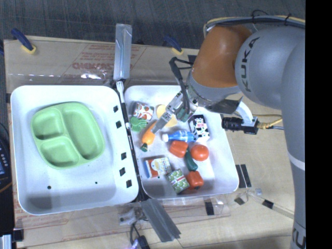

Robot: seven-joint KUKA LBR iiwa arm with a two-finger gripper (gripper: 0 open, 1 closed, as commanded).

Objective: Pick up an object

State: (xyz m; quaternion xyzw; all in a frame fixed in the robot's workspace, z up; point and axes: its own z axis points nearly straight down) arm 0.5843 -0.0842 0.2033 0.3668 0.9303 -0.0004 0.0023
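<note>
Where toys crowd, gripper (165, 119) hangs mid-bin (228, 165).

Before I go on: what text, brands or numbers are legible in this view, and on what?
"KUKA": on the grey arm, running up its side.
Red print on the cardboard sheet behind the bins: too blurred to read.
Labels on the small cartons in the right bin: too small to read.

Two white bins (21, 139) counted side by side, one green divided plate (66, 134) in the left bin, one blue bottle (180, 136), one carrot (148, 137), one tomato (199, 152), two small cartons (158, 166) seen in the right bin
</note>
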